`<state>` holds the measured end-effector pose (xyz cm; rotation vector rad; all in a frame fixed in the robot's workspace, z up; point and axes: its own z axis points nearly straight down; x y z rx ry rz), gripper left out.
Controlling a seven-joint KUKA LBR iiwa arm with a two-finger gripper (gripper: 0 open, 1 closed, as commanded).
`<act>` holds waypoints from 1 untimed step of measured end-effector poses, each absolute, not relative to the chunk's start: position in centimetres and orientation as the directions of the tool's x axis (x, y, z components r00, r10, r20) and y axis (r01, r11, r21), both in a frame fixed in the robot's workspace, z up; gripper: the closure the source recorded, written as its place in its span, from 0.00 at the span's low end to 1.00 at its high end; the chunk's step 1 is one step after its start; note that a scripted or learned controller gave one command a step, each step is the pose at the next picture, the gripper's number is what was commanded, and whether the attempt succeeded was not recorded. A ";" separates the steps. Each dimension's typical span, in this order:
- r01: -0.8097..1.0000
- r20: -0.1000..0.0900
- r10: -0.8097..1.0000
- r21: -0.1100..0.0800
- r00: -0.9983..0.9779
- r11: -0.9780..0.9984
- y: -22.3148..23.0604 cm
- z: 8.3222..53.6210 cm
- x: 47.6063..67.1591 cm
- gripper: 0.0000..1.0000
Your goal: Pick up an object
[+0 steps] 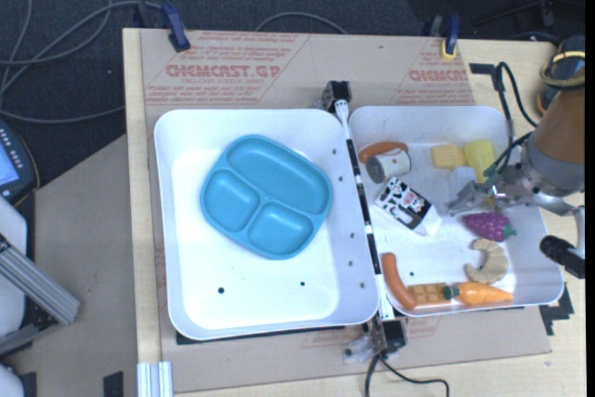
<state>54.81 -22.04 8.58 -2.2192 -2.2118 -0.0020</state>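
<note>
2 white bins [186, 228]; glossy blue 3-compartment plate [266, 195] left; end effector [474, 197] state unclear, above purple grapes [487, 224].

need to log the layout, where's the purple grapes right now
The grapes lie in the right bin, just below the gripper and above the croissant.

Right bin [409, 118] is holding the candidates: purple grape bunch [486, 224] lying mid-right, croissant [488, 259] sitting just below it, carrot [483, 295] lying flat along the front wall. Yellow block [479, 153] and pale cheese wedge [446, 157] are sitting side by side near the back; black-and-white carton [403, 203] is lying tilted near the left wall.
</note>
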 end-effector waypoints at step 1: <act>1.000 0.001 1.000 -0.002 0.001 -0.001 -20.7 8.4 52.5 0.00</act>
